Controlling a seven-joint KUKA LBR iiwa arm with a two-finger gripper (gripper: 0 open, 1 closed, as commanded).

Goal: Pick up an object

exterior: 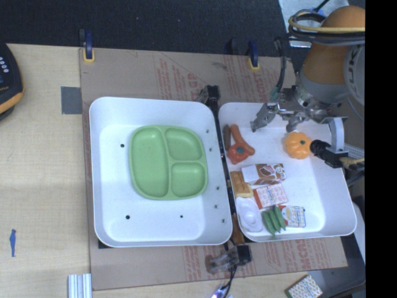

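Candidates for the pick all lie in the right white bin (347, 219): a small orange pumpkin-shaped toy (298, 146) near its far right corner, an orange-and-brown toy of uncertain form (236, 146) against the left wall, and toward the near edge a cluster of flat printed cards and packets (268, 185), a green bean-like toy (273, 219) and a white rounded piece (250, 218). Which of these is the intended target cannot be determined; the pumpkin-shaped toy sits closest to the tool. The two-finger gripper (277, 118) hangs over the far edge of the right bin, its metal fingers spread apart with nothing between them, and the pumpkin-shaped toy rests just beside the right finger, not enclosed. Judgement: the grasp has not been made, and the open spread suits an approach from above. The grey arm with its orange band (338, 39) enters over the bin's far right corner. The left white bin (105, 225) carries a pale green compartmented plastic tray (167, 162) at its centre. Both bins sit on a brown cardboard sheet (149, 73), held by blue clamps (88, 45) at its far edge, presumably to stop it shifting.
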